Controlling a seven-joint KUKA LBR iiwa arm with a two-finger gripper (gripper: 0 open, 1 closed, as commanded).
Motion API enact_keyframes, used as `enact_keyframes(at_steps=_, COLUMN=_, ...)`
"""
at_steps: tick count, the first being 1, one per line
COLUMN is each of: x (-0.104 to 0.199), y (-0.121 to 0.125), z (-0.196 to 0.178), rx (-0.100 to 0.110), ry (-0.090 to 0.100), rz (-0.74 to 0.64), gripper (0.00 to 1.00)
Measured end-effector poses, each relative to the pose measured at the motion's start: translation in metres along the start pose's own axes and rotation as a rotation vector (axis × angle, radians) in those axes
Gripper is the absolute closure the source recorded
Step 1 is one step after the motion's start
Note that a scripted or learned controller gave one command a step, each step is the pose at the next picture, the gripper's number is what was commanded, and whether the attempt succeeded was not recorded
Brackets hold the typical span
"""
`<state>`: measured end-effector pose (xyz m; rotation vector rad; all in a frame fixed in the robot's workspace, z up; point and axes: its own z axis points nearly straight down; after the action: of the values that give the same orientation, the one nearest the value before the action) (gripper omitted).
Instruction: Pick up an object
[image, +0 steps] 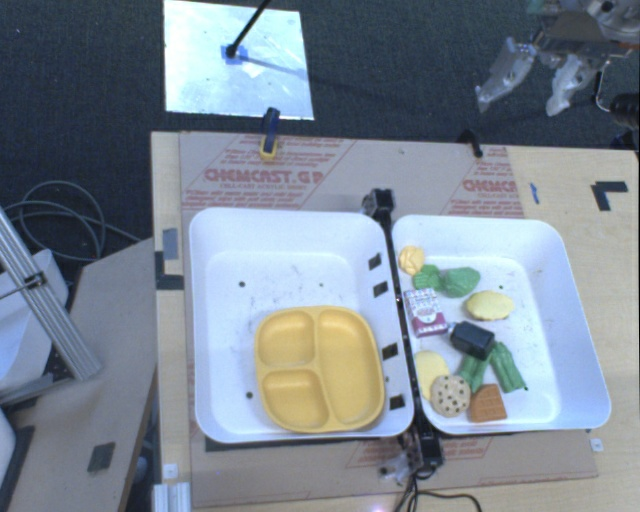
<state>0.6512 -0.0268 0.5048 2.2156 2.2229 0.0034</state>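
Observation:
My gripper (533, 87) hangs at the top right, above and behind the bench, well clear of both bins. Its two pale fingers are spread apart with nothing between them. The right bin (570, 300) holds several small toy foods: a yellow round piece (411, 260), green leafy pieces (450, 281), a yellow oval (489, 306), a pink-and-white packet (426, 311), a black block (472, 340), green pods (500, 368), a chocolate-chip cookie (449, 396) and a brown cracker (487, 404).
The left bin (240, 260) holds a yellow three-compartment tray (319, 367). A black divider strip (392, 300) runs between the bins. A metal sheet (237, 58) lies on the floor at the back. A metal post (45, 300) stands at the left.

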Motion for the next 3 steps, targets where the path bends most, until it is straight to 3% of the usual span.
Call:
enact_keyframes(at_steps=1, x=0.000, y=0.000, z=-0.012, rx=-0.004, ry=-0.001, rz=-0.003, gripper=1.00)
enact_keyframes(at_steps=2, x=0.000, y=0.000, z=-0.011, rx=-0.003, ry=-0.001, rz=-0.004, gripper=0.00)
enact_keyframes(at_steps=3, x=0.000, y=0.001, z=-0.023, rx=-0.006, ry=-0.002, rz=-0.007, gripper=1.00)
